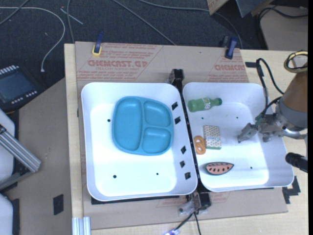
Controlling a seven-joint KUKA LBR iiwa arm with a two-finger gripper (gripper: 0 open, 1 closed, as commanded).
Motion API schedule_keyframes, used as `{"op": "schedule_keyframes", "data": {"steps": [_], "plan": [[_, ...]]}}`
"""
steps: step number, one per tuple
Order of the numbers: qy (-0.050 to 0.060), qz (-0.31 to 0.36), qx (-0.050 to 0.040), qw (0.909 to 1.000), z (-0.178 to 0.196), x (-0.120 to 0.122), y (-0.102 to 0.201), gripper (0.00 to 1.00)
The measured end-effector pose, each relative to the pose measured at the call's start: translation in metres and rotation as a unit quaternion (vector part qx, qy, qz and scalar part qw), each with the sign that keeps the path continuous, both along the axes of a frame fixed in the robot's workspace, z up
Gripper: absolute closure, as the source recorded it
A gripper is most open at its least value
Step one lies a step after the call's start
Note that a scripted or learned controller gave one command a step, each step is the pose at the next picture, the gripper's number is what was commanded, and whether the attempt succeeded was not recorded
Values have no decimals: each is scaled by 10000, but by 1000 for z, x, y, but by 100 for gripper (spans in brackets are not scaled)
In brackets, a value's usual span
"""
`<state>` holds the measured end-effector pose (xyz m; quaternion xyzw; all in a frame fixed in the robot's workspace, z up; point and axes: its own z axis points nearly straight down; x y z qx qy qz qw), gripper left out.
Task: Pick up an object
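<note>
The right bin (pixel 244 180) holds a green bottle (pixel 204 104) lying on its side near the back, a checkered packet (pixel 212 136) in the middle, an orange pretzel-like ring (pixel 199 144) against the packet's left side, and a watermelon slice (pixel 218 168) near the front. My gripper (pixel 255 131) hangs over the right part of this bin, to the right of the packet, with its fingers spread and nothing between them. The arm's grey wrist and orange band (pixel 297 99) rise at the right edge.
The left bin (pixel 98 175) holds a blue divided plate (pixel 142 125). A black divider with clips (pixel 182 131) runs between the bins. Cables (pixel 266 82) trail along the right bin's back right corner.
</note>
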<state>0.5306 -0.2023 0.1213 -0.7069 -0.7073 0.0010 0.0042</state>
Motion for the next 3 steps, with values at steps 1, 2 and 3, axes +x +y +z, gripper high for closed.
{"op": "schedule_keyframes", "data": {"steps": [1, 2, 3], "plan": [[-44, -2, -18, 10000, 15, 2, -1, 100], [-65, 5, -33, 10000, 73, 13, 1, 100], [-68, 4, -34, 10000, 124, 14, 1, 100]]}}
